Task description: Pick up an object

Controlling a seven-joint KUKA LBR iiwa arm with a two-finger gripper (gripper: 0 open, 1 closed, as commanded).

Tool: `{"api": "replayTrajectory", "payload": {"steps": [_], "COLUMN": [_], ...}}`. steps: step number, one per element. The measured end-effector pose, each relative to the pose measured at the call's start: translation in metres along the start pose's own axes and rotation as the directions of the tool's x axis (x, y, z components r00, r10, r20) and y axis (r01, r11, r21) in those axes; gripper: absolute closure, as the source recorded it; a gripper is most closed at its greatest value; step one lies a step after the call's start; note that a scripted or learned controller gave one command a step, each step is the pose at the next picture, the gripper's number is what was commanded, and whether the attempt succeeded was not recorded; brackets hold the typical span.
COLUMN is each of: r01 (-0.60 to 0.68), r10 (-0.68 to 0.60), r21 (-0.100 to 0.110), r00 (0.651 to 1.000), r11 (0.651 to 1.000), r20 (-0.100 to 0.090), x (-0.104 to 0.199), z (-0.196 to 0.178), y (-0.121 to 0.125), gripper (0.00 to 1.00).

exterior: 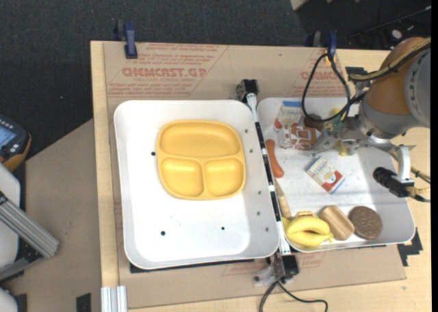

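The fingers (333,141) hang low over the far part of the right bin (393,235); how far open they are I cannot tell, and nothing shows between them. Just left of them lies a red-and-white snack packet (293,133), and just near of them a small white carton (324,174). Along the bin's left wall lies a sausage (274,160); at its near edge sit a banana (308,230), a bread roll (336,222) and a brown cookie (365,222). A yellow divided plate (201,159) rests in the left bin (137,235) on the tabletop (102,167). The carton looks the easiest target: centre over it, align with its short sides, descend fully, then close.
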State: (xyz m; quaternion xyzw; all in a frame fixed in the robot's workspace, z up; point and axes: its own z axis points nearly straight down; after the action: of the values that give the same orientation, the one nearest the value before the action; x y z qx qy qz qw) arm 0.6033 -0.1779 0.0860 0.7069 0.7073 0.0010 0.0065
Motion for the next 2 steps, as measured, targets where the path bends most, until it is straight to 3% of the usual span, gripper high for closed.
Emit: {"api": "replayTrajectory", "payload": {"steps": [1, 2], "r01": [0.007, -0.006], "r10": [-0.007, 0.007], "r21": [0.072, 0.034], "r00": [1.0, 1.0], "r11": [0.997, 0.999], "r20": [-0.004, -0.017], "x": [0.025, -0.001], "z": [0.008, 0.005], "y": [0.052, 0.058], "gripper": [0.0, 0.0]}}
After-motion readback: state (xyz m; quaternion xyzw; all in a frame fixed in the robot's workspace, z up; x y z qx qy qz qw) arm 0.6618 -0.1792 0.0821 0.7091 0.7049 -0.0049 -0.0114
